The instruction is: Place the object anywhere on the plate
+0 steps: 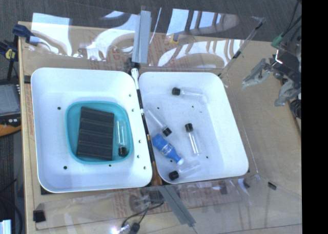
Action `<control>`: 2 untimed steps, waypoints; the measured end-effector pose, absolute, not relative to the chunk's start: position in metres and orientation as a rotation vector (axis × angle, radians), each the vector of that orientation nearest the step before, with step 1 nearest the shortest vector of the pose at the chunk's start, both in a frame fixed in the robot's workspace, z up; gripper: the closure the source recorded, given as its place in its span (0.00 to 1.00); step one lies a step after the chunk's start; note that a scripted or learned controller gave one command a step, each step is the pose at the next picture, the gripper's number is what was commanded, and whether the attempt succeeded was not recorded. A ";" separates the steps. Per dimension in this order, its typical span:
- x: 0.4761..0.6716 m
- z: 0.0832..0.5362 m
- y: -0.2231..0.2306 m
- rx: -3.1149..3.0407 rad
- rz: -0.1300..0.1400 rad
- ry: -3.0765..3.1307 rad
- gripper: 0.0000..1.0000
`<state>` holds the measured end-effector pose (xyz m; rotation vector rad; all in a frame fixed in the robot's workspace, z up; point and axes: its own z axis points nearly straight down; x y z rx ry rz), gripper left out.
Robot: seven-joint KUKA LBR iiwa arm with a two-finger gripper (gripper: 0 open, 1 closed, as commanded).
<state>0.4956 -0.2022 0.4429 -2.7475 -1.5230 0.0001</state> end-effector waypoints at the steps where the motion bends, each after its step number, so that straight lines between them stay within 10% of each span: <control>1: 0.476 0.262 -0.175 -2.812 0.008 -1.391 0.00; 2: 0.477 0.391 -0.198 -2.841 0.001 -1.338 0.00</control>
